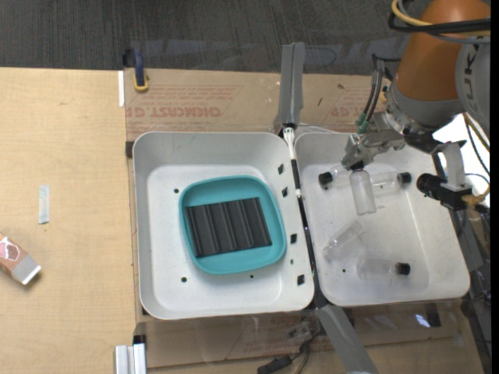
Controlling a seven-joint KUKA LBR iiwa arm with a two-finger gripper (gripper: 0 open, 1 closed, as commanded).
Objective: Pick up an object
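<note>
camera view | gripper low over right bin, just above clear vial; fingers' state cannot be told | other vials lie loose | left bin: teal tray | progress: nothing lifted, grasp and lift remain

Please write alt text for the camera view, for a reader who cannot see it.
The gripper hangs over the far part of the right bin, which holds clear tubes with black caps. The left bin holds a teal tray with a dark ribbed insert.
</note>
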